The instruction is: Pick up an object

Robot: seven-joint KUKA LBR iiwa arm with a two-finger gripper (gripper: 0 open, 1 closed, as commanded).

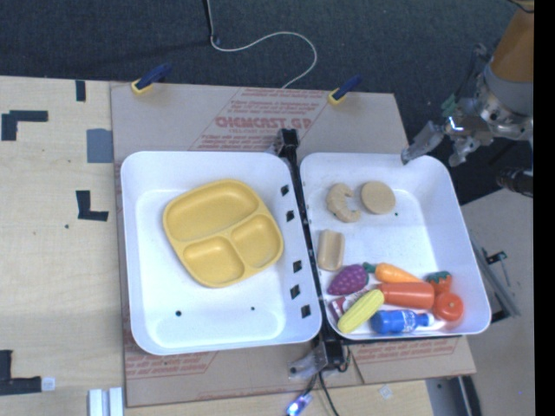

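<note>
My gripper (434,150) hangs over the far right corner of the right bin (460,224), open, with nothing between its fingers. Below it in that bin lie a round cookie (378,198) and a curved piece of bread (343,203). A tan block (329,250) lies nearer the divider. At the bin's front sit purple grapes (349,278), a carrot (397,274), a corn cob (360,310), a red sausage (408,295), a tomato (448,306) and a blue bottle (399,321).
The left bin (139,258) holds a yellow divided plate (223,230). A black ridge (297,232) separates the two bins. Both rest on a cardboard sheet (251,115) with clamps at its far corners. A white cable (260,42) loops behind.
</note>
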